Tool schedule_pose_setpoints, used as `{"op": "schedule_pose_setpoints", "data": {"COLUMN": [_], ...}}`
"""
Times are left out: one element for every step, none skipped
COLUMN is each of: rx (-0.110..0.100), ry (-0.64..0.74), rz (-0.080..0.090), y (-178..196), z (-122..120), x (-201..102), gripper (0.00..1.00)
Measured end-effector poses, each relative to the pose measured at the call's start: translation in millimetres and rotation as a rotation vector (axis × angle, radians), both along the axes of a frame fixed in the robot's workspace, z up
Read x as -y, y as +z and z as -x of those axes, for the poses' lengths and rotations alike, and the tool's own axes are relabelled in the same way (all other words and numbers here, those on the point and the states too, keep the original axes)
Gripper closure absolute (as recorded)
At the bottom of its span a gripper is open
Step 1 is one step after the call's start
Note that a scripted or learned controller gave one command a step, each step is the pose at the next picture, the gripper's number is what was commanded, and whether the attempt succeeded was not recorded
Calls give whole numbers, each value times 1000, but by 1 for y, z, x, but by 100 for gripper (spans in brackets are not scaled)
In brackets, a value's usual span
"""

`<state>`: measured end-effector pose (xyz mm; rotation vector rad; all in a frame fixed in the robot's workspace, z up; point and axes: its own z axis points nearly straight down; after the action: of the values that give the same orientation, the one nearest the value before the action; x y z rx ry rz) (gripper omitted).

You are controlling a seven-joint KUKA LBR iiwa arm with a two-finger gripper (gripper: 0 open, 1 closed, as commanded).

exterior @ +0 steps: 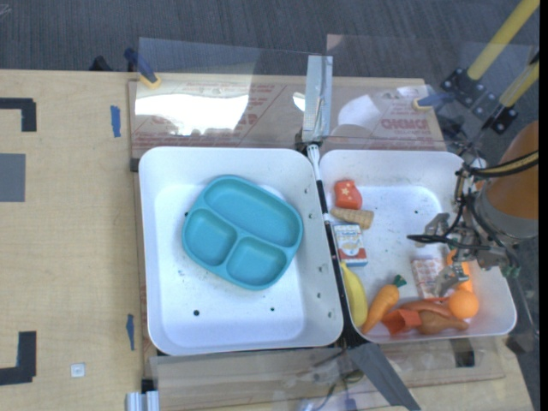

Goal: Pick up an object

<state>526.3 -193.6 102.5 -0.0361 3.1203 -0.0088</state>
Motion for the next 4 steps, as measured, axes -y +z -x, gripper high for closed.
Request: {"op": "schedule_pose_setpoints", "data": {"rx": [12,-10,-13,-7], "ry": [2,233,234,182], "rz": [5,3,0,2], "y": [13,83,81,4], "z": [-4,-1,-1,25], "x": [0,29,28,29], "gripper": [100,100,0,0]}}
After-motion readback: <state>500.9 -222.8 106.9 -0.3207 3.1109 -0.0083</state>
